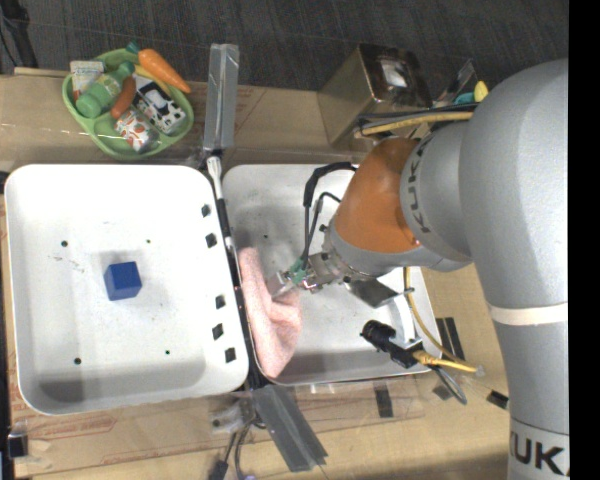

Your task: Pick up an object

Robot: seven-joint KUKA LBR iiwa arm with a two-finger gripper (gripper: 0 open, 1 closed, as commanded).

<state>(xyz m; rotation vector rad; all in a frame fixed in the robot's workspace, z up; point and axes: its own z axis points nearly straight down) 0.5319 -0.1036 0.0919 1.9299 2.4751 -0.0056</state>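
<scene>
A pink cloth (269, 320) lies crumpled along the left wall of the right bin (270, 193). My gripper (292, 280) is low over the cloth's upper right part, reaching in from the right under the orange wrist band. Its fingertips sit at the cloth's top edge and look to be touching it; their spacing is too small and blurred to read. A blue cube (123, 280) rests alone in the left bin (40, 193), far from the gripper.
A green bowl (92, 128) of toy food stands beyond the left bin's far corner. A metal divider (220, 98) runs between the bins. The grey arm covers the right bin's right side; a cardboard box (365, 88) sits behind it.
</scene>
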